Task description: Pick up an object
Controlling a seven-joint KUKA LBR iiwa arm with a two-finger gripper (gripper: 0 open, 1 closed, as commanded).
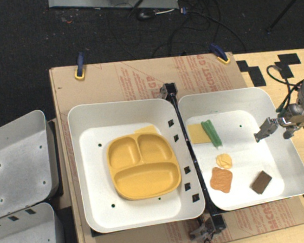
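Observation:
The right bin [258, 100] holds a green stick [211, 133] lying on a flat yellow piece [196, 133], a small round yellow piece [223, 161], an orange piece [221, 180] and a brown block [261, 182]. My gripper [276, 131] hangs over the right bin's right side, above its rim, with the arm coming in from the right. Its fingers [264, 131] are spread open with nothing between them. The brown block lies below and slightly left of the gripper, and the green stick is well to its left.
The left bin [85, 153] holds a yellow divided plate [144, 164] with a pale yellow sheet [148, 129] peeking out behind it. A black divider [187, 152] runs between the bins. Spare white bins [15, 161] sit at far left.

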